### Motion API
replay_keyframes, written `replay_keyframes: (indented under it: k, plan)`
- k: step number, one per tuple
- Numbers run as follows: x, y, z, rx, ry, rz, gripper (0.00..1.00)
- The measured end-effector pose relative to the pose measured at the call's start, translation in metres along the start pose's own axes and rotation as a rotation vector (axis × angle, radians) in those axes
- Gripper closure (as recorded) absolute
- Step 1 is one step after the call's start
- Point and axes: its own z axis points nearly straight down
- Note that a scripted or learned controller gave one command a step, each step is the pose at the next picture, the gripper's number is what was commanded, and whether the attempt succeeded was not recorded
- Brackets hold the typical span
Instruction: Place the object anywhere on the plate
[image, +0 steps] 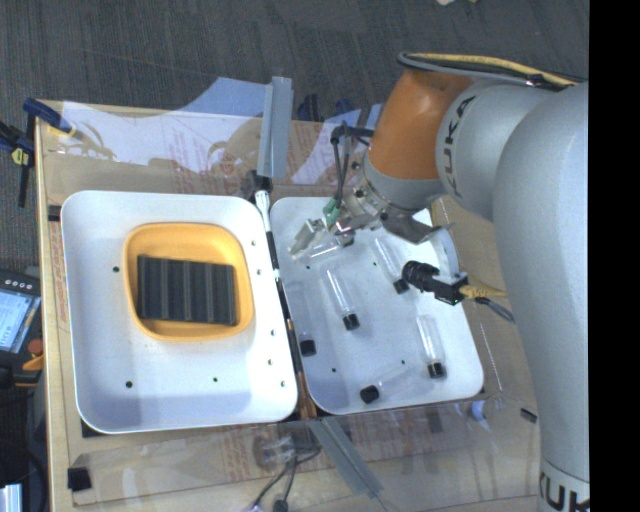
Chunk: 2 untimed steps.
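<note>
Leftmost, plate (186, 242) with dark rack (188, 290) sits in left bin (90, 380), unloaded. Tubes (340, 300) lie loose in right bin (455, 385). My gripper (325, 232) hangs over its far left corner; finger state: cannot tell. Step: picking. Next: secure one tube, carry it left.

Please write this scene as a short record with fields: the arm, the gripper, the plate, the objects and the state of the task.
arm: grey with orange band, reaching in from the right
gripper: over the upper left part of the right bin
plate: yellow, in the left bin, with a dark ribbed insert
objects: several clear tubes with black caps lying in the right bin
task state: no tube on the plate yet
</note>
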Motion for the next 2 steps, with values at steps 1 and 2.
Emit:
replay_keyframes:
  k: [1, 2]
  plan:
    - [0.050, 0.032, 0.003, -0.004, -0.004, -0.271, 0.00]
    - [0.097, 0.055, 0.002, -0.006, -0.006, -0.537, 0.00]
